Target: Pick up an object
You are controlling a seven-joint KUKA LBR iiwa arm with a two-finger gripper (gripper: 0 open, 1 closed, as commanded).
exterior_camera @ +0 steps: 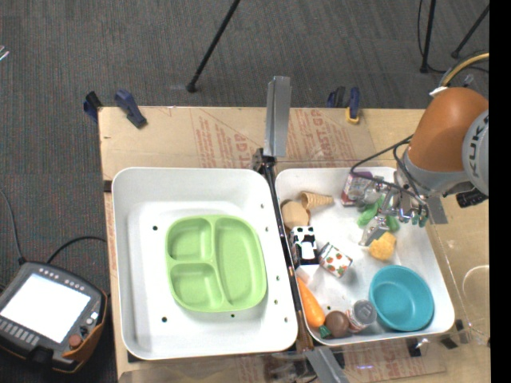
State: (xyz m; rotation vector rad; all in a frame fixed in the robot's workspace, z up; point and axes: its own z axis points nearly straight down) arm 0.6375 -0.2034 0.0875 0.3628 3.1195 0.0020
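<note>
Reaching in from the right edge of the bench, the grey arm (pixel 447 138) with its orange band sets its gripper (pixel 382 220) low over the upper right part of the right bin (pixel 437 271). Whether the jaws stand wide, narrow or closed on anything cannot be told; the metal parts there blur into the items below.

Right bin contents: a green toy piece (pixel 369 214) lies just beside the gripper, partly hidden by it. A yellow-orange sponge-like lump (pixel 383 246) sits just below the gripper. A clear crumpled packet (pixel 359 187) lies near the bin's back edge. A toy ice-cream cone (pixel 316 200) and a tan rounded piece (pixel 294 214) lie toward the back left corner. A black-and-white carton (pixel 304 245) stands along the left wall, with a small spotted box (pixel 335 260) beside it. A toy carrot (pixel 310 303) lies at the front left. A brown rounded item (pixel 338 323) and a small jar (pixel 362 313) rest at the front edge. A teal bowl (pixel 402 297) occupies the front right corner.

Left bin (pixel 132 214): a green divided plate (pixel 215 263) lies flat at its centre.
</note>
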